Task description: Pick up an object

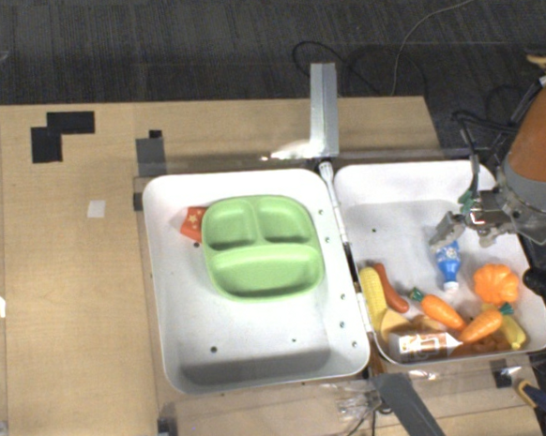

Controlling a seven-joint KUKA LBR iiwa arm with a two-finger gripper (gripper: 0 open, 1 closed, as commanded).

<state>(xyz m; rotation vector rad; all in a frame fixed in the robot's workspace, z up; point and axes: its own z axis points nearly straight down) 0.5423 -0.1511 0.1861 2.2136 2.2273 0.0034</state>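
Left bin: tray, red item.
Green tray (259, 246) lies in left bin (184, 342); red item (192, 223) at tray's upper-left corner, partly underneath.

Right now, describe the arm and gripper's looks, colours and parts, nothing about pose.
The arm enters from the view's right: a rounded orange band above a grey wrist section. Dark cables loop near it. The gripper is small, grey metallic, with slim parts tipped pale.

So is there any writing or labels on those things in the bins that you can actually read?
None can be read.
Small blue-and-white bottle in the right bin: has a label, too small to read.
Brown packet at that bin's front edge: white label, blurred.
Red item beside the green tray: a yellowish mark, unreadable.
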